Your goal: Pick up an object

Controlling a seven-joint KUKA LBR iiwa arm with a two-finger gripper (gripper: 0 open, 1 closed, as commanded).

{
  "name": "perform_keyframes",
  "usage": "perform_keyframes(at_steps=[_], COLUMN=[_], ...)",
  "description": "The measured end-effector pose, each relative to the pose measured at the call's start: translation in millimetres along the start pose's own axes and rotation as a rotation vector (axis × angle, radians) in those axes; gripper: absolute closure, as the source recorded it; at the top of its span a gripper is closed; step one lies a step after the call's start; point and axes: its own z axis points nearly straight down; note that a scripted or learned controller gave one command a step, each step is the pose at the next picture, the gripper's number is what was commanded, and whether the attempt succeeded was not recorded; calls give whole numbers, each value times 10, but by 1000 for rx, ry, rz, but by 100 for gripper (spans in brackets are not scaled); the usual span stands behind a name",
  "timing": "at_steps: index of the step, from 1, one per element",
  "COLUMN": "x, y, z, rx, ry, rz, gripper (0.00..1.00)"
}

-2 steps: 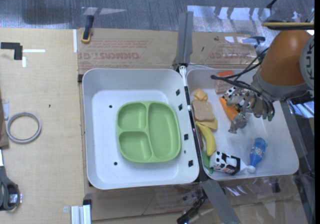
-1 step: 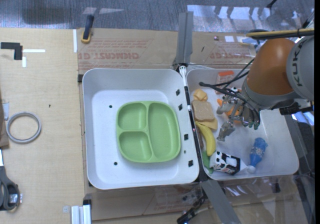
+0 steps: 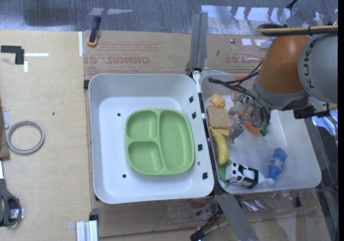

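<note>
My gripper (image 3: 244,122) hangs over the right bin (image 3: 301,181), its grip state unclear, beside a curved yellow banana (image 3: 220,146) along the left wall.

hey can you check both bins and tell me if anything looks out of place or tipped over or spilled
No spill or damage shows. The blue bottle and the black-and-white carton lie on their sides in the right bin. The green divided plate sits flat in the left bin.
</note>
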Motion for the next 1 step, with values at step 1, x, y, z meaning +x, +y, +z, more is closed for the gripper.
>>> perform_keyframes(at_steps=[1], x=[94], y=[-578], z=[0], rx=[-1], ry=[2], rz=[59], gripper=[0])
